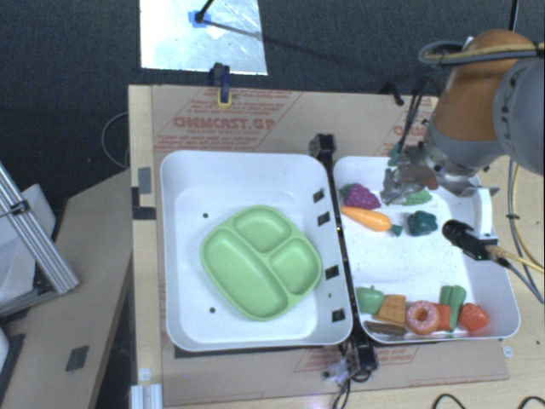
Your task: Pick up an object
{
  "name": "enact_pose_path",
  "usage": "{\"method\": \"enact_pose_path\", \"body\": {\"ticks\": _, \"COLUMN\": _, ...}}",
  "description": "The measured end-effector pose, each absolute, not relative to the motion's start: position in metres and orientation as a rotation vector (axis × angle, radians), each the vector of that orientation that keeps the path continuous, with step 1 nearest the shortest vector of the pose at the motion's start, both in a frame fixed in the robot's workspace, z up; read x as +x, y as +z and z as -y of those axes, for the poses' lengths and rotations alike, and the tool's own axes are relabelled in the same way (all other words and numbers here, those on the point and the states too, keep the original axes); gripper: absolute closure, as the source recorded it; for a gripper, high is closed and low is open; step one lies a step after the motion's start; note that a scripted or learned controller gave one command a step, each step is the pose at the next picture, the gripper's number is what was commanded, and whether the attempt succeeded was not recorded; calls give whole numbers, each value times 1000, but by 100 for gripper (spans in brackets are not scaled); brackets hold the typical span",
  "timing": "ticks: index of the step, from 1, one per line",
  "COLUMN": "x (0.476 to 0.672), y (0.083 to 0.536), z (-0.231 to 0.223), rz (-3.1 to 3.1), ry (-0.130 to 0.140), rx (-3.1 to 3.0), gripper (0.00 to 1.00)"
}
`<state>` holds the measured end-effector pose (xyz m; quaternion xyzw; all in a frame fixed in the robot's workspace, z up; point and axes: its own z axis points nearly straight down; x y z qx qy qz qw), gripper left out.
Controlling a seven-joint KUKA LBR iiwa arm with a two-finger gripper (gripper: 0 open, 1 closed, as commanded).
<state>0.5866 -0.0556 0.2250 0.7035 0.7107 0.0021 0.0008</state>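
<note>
Green divided plate (261,262) — left bin's (183,228) sole content

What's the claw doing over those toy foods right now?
Claw low in right bin, over green toy piece. Nothing seen gripped. Purple grapes and carrot close beside. Green divided plate alone in left bin.
</note>
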Motion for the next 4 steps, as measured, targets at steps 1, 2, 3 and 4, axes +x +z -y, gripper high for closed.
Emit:
{"method": "enact_pose_path", "body": {"ticks": 1, "x": 609, "y": 219, "z": 9, "rz": -2232, "ry": 5, "rx": 2210, "gripper": 100}}
{"method": "enact_pose_path", "body": {"ticks": 2, "x": 626, "y": 221, "z": -54, "rz": -2234, "ry": 8, "rx": 2209, "gripper": 100}}
{"method": "enact_pose_path", "body": {"ticks": 3, "x": 628, "y": 233, "z": -104, "rz": -2233, "ry": 6, "rx": 2211, "gripper": 100}}
{"method": "enact_pose_path", "body": {"ticks": 4, "x": 633, "y": 233, "z": -94, "rz": -2221, "ry": 3, "rx": 2219, "gripper": 100}}
